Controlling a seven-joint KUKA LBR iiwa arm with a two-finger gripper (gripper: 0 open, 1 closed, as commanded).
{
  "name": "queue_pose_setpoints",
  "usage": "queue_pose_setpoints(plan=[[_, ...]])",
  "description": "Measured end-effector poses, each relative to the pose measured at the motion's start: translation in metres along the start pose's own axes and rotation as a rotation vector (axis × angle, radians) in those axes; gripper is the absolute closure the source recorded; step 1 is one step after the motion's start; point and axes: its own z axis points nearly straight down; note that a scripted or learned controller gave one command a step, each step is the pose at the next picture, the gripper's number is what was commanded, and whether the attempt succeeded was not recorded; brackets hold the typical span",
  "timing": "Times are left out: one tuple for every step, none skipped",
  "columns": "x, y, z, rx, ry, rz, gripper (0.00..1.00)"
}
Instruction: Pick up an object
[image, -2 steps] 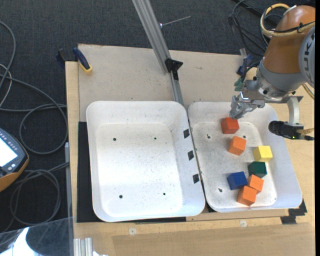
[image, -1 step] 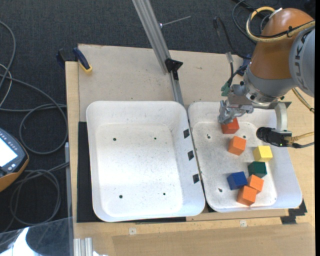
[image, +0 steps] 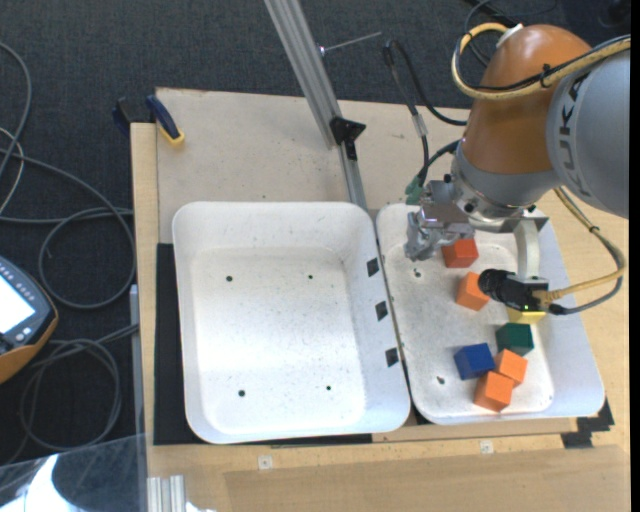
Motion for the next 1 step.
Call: queue_pose_setpoints(plan=[[0.0577,-0.0188,0.0009,0.001,0.0,-0.001,1.0]])
